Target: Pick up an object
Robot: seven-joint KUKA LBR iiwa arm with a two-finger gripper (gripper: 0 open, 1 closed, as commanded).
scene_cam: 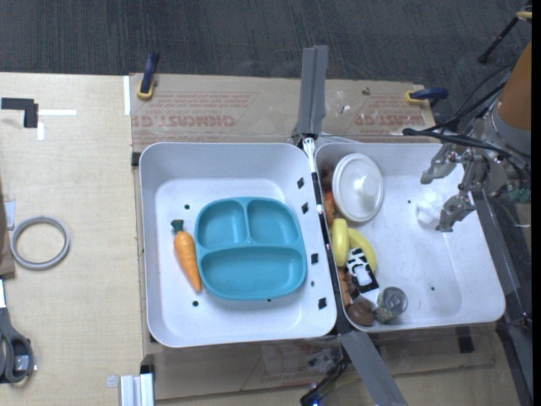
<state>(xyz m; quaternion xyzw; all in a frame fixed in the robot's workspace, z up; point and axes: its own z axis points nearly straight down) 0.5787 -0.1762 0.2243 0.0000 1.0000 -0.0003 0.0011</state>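
Yellow banana (349, 244) — long axis seemingly up-down — beside white bowl (358, 187).

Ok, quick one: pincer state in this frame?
Pincer: over the right bin, nothing visible between its fingers; open or closed cannot be told.

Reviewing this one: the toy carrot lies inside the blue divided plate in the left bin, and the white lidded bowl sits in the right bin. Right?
Not quite. The carrot lies on the left bin floor beside the blue divided plate, against its left edge, not inside it. The white lidded bowl is indeed in the right bin, as the camera view shows.
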